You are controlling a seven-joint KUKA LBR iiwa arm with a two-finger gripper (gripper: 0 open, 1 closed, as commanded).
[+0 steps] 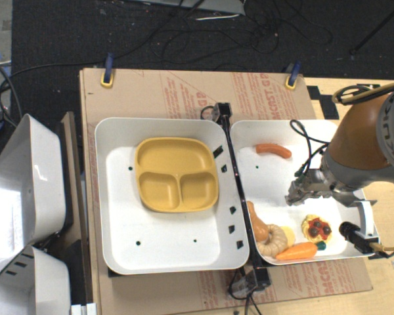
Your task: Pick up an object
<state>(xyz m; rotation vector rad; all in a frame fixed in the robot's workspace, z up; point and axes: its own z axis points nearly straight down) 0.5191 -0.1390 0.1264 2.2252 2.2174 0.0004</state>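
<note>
My gripper (301, 194) hangs low over the middle of the right bin (266, 133), reaching in from the right. An orange sausage (273, 150) lies up and to its left near the bin's back. Just below and right of the gripper sits a small yellow tart with red and dark berries (316, 228). Along the bin's front lie an orange carrot (295, 251), a tan curled pastry (273, 237) and an orange drumstick-like piece (255, 220). Nothing shows between the fingers.
The left bin (115, 241) holds a yellow divided plate (177, 174). A black divider with clips (233, 176) runs between the bins. Cardboard (184, 90) lies under both. White tubs (26, 176) stand off the bench at far left.
</note>
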